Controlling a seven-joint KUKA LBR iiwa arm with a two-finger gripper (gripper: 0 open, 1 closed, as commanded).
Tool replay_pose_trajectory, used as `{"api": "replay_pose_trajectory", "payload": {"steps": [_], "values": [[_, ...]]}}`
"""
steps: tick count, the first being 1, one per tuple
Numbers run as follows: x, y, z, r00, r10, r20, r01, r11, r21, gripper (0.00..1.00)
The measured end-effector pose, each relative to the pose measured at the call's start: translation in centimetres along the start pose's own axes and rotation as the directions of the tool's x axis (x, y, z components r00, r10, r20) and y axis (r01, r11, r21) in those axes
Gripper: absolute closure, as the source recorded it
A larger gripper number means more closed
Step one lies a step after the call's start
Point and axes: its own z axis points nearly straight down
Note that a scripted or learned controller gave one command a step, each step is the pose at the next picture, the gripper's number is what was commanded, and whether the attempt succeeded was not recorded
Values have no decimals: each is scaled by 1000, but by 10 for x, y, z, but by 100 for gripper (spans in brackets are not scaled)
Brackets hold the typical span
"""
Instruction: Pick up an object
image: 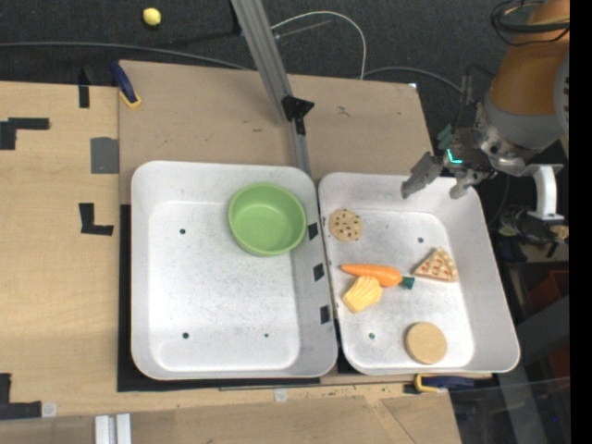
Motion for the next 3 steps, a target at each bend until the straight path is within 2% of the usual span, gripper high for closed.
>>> {"api": "replay_pose_trajectory", "payload": {"steps": [1, 3], "values": [[1, 1, 65, 1000, 1, 0, -1, 1000, 7, 0], [0, -10, 168, 1000, 1, 0, -1, 1000, 6, 0]]}}
